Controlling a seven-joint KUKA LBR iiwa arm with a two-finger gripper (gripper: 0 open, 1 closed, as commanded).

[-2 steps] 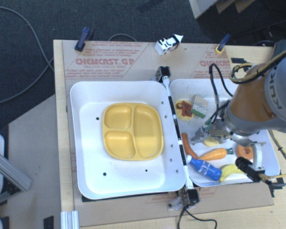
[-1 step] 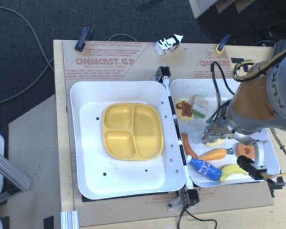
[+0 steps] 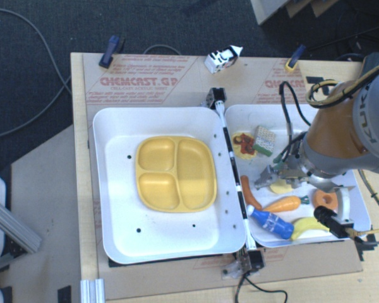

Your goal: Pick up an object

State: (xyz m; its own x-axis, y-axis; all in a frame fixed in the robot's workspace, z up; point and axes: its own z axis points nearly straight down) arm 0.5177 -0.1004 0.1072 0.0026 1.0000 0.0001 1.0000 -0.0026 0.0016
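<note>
While the gripper (image 3: 279,180) hung low over the right bin (image 3: 360,197) (jaws' state unclear), a descent onto the carrot (image 3: 282,204) seemingly came next.

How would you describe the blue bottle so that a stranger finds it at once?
Look in the right bin, the one crowded with small toys, and go to its near edge. The blue bottle lies there on its side, between an orange carrot and a yellow banana. It is the only blue thing in that bin.

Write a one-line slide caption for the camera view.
Arm's gripper low in the right bin among toy food; yellow divided plate sits in the left bin.
</note>
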